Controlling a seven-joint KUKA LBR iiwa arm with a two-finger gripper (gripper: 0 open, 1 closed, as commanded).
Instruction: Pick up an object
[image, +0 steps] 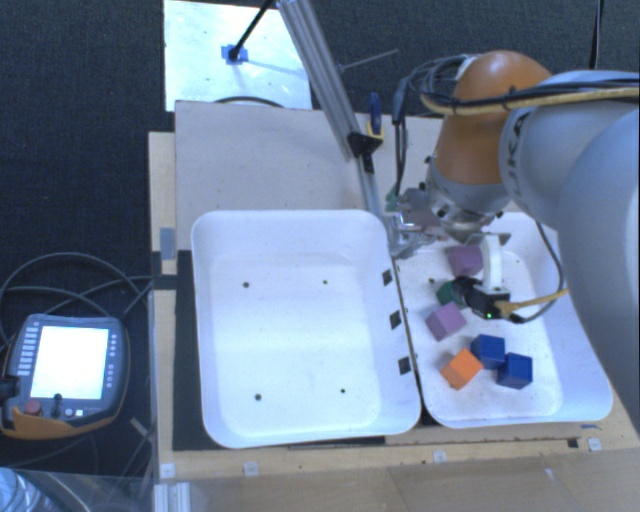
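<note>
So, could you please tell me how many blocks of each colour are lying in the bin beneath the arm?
Purple blocks: 2
Blue blocks: 2
Orange block: 1
Dark green block: 1
Total: 6

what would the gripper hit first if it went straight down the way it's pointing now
Most likely the purple block lying just under the gripper at the far end of the right bin. Depth is hard to judge from this slant, so it could instead land on the bin floor beside that block.
</note>
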